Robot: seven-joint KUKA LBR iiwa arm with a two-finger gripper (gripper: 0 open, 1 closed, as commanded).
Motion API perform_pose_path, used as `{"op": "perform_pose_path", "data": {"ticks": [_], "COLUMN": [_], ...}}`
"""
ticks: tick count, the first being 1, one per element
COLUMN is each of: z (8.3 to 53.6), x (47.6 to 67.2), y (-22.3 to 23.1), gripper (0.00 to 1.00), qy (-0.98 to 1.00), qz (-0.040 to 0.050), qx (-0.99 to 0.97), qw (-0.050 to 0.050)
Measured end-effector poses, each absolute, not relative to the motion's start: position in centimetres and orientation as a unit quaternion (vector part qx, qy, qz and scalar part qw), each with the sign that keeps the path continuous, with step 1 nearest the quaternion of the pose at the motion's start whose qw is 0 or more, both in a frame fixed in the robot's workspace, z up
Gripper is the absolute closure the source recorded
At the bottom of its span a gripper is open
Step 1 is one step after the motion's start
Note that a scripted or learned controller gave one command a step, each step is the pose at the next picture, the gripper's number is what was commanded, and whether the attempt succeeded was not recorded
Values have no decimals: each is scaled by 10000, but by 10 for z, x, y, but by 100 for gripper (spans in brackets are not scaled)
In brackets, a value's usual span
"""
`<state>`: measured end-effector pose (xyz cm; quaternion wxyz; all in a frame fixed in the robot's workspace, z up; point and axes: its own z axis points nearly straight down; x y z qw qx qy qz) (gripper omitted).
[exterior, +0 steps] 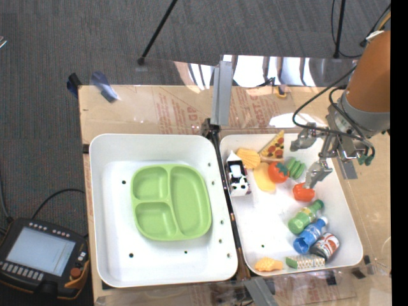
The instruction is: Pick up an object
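Above the right bin (352, 225), the tool (322, 164) hovers over an orange toy (303, 192)

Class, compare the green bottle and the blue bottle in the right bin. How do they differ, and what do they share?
Colour: the green bottle is green all over; the blue bottle is blue with a pale cap.
Place: the green bottle lies nearer the red tomato; the blue bottle lies nearer the can.
Shared: both lie on their sides, side by side, in the right bin.
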<state>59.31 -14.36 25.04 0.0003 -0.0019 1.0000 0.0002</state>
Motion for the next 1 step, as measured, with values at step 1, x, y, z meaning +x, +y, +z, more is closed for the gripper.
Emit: {"op": "perform_pose_path", "data": {"ticks": [1], "z": [88], "x": [508], "y": [-172], "gripper": [0], "qy": [9963], "qz": [17], "qx": [859], "qw": [-46]}}
